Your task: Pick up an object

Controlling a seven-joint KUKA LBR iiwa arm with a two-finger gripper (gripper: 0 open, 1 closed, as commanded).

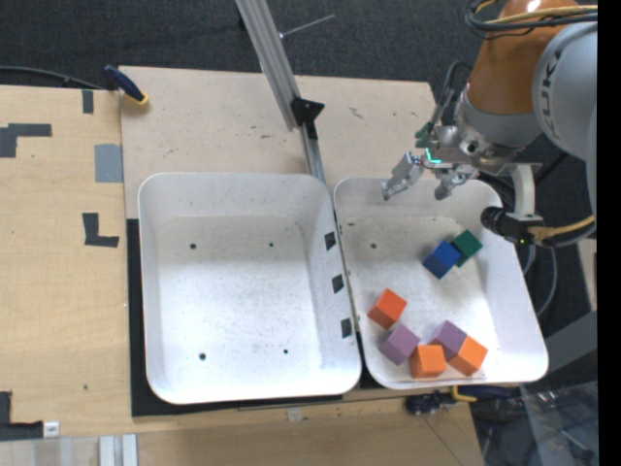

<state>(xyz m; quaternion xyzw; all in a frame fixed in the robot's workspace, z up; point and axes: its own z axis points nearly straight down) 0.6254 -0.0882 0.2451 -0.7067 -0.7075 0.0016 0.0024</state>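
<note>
From above, you see the grey arm's two-finger gripper (419, 184) poised over the far rim of the right shallow white bin (505, 289), fingers spread apart and holding nothing. Below it, well apart, a blue cube (441, 259) touches a green cube (468, 246); orange and purple cubes cluster nearer the front wall.

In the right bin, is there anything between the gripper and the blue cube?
No. In the camera view, the stretch from the gripper down to the blue cube is bare white floor of the right bin. The green cube sits beside the blue one, off that line.
</note>
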